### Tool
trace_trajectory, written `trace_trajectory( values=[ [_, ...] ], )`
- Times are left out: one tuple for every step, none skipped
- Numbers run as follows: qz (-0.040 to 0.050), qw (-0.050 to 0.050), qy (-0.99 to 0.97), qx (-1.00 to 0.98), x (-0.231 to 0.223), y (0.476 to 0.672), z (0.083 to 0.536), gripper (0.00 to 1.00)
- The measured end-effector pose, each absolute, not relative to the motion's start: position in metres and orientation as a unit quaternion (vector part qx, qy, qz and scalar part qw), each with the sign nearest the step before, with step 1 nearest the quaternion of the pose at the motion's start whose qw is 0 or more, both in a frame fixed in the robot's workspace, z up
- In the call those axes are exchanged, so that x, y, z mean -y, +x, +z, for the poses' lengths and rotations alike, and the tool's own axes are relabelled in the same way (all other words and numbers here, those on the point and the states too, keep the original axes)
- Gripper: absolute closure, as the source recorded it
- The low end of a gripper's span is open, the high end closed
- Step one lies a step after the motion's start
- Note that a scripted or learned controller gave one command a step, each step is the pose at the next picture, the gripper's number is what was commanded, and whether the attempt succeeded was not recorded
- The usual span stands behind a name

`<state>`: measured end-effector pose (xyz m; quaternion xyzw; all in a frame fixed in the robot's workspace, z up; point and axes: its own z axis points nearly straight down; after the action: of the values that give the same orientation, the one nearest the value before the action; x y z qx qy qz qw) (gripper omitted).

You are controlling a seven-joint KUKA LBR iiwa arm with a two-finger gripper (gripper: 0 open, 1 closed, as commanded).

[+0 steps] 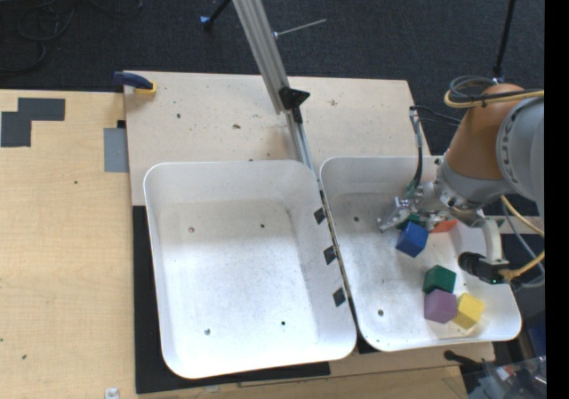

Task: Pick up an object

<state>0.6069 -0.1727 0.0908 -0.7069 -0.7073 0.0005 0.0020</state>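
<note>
The grey arm with its orange band reaches in over the right-hand shallow white plastic bin, and its metal two-finger gripper hangs low over that bin's middle, pointing toward the divide between the bins. A blue cube sits right under and against the gripper's tip, tilted on an edge, but whether it is pinched cannot be told, since the wrist hides that. A small red-orange piece shows just beside the blue cube, toward the arm. Nearer the bin's front corner, well apart from the gripper, three more blocks cluster together: a dark green cube, a purple cube touching it in front, and a yellow cube just beside the purple one. The left-hand shallow white plastic bin lies alongside the right bin, their rims meeting where small black clips sit. A slanted aluminium rail rises from the pale wooden counter behind the bins, topped by a small checkered marker. No brand, label or legible writing can be made out on anything.
</note>
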Motion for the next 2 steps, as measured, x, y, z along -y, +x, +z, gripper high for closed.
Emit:
trace_trajectory(
  values=[
    [0.0008, 0.003, -0.708, 0.706, 0.173, 0.606, 0.100, 1.00],
    [-0.0007, -0.001, -0.706, 0.708, 0.166, 0.614, 0.153, 1.00]
  ],
)
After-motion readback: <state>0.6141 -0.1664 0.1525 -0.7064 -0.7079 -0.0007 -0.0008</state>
